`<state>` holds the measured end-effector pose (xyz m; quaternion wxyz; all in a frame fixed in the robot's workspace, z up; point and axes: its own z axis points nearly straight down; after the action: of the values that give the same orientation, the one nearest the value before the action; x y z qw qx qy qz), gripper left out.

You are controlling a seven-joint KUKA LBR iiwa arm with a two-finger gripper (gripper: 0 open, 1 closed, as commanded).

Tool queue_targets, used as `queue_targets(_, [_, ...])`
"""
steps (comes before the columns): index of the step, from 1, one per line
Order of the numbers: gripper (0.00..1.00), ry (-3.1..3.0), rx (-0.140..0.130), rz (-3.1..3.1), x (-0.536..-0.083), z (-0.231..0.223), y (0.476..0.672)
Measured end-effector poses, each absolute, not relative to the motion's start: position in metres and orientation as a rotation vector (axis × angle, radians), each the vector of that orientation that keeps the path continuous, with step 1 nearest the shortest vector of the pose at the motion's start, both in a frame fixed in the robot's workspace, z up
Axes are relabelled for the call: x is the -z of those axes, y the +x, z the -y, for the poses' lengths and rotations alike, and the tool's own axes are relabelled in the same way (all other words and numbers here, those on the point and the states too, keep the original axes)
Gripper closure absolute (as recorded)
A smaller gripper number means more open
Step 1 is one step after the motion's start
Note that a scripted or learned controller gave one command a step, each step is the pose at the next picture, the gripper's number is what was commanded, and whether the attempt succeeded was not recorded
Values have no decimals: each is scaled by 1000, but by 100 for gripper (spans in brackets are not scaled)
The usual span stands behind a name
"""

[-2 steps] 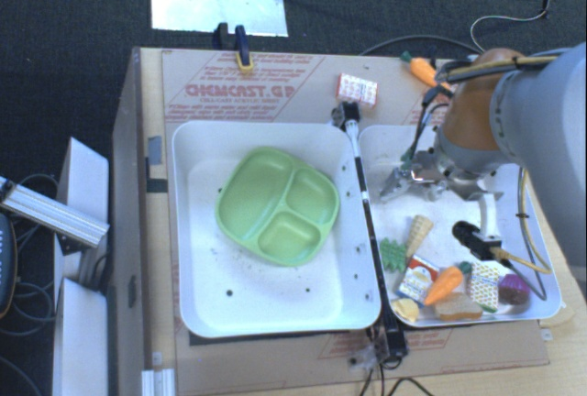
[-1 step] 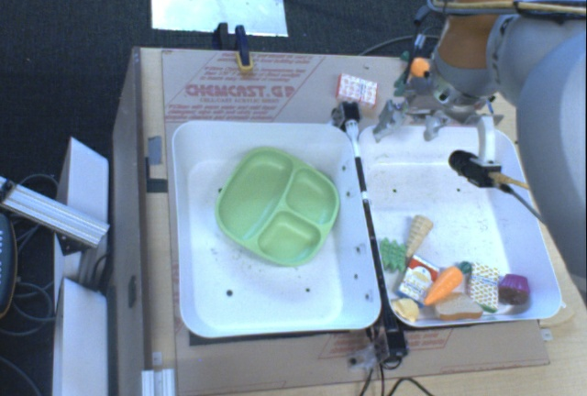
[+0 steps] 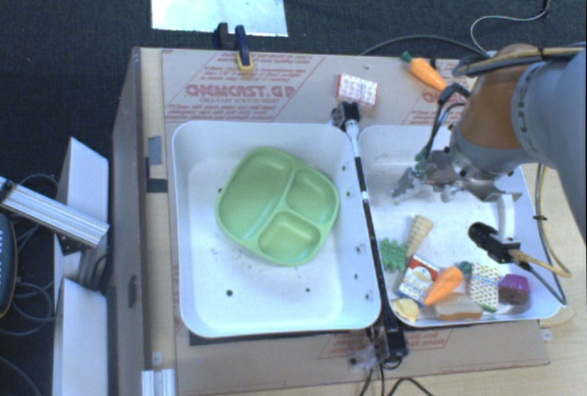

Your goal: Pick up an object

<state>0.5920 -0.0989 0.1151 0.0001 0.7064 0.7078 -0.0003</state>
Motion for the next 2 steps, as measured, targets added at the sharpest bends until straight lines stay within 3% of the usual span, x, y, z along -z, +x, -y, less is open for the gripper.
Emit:
queue_targets(1, [0,2217,0,-2223,-84,162,669])
queue_targets(2, [0,2219,-1,-2222,-84,144,602])
